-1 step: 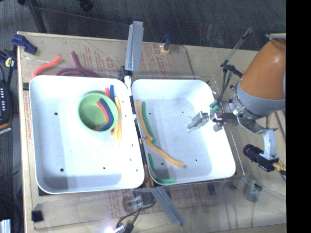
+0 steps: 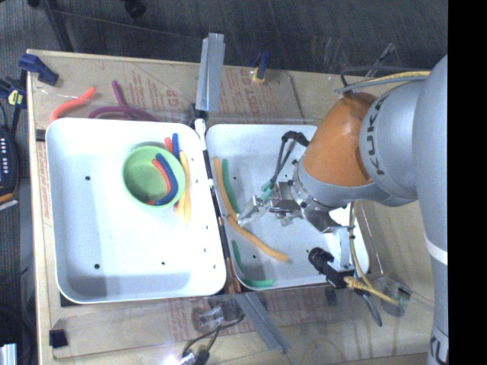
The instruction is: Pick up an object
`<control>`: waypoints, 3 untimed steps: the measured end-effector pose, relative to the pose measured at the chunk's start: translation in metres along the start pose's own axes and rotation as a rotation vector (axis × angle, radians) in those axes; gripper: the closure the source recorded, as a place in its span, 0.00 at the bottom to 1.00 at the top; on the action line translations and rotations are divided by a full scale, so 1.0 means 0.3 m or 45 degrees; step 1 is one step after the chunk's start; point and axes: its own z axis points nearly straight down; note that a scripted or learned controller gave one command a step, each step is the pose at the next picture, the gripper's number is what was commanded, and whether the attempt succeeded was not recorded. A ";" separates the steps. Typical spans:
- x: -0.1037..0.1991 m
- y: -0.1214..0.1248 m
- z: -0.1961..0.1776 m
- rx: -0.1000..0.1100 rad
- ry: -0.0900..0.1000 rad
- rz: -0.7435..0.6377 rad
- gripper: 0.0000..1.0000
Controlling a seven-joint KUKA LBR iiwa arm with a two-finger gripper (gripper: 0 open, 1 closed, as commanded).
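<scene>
The right bin holds several flexible sticks. A yellow and green stick lies along its left wall, a yellow stick crosses its middle, and a green stick curves along its near wall. My gripper hangs low over the middle of this bin, just above the yellow stick's upper end. It is open, and nothing shows between its fingers. The grey and orange arm covers the bin's right half.
The left bin holds a green bowl with red, blue and yellow sticks in and beside it. An orange stick and a purple one lie on the bench behind it. Cables trail at the right bin's near right corner.
</scene>
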 end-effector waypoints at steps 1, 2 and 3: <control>-0.085 -0.062 0.251 -0.021 -0.004 -0.130 0.00; -0.089 -0.066 0.225 -0.013 -0.004 -0.137 1.00; -0.092 -0.013 -0.152 -0.007 0.000 -0.080 1.00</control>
